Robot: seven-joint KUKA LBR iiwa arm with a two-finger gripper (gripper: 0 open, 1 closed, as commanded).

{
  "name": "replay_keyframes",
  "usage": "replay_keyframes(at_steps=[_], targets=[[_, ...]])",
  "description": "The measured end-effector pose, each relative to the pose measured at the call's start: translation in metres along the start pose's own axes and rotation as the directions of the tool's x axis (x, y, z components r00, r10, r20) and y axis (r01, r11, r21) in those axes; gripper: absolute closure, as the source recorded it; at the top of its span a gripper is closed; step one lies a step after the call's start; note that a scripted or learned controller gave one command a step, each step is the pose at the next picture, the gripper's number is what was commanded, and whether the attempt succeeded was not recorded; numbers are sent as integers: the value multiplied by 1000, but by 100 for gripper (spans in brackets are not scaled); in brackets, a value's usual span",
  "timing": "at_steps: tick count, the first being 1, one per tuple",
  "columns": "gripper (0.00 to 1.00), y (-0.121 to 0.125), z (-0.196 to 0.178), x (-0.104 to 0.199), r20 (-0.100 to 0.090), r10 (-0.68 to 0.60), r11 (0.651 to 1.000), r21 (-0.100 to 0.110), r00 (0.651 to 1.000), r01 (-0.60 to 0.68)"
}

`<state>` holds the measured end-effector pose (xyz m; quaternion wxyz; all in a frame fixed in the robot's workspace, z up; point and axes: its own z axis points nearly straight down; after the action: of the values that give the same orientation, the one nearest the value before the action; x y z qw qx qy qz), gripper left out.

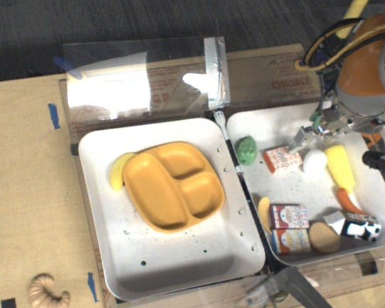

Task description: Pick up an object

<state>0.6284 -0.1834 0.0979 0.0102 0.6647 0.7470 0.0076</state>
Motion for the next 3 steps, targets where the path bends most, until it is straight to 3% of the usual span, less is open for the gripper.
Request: replay_keyframes(at_steps=[1, 2, 3], targets=[[0, -3, -147, -6, 3, 223, 975, 13, 975, -223], [0, -47, -9, 68, 4, 338, 940, 36, 941, -338], [0, -64, -80, 26, 0, 67, 998, 20, 998, -67]])
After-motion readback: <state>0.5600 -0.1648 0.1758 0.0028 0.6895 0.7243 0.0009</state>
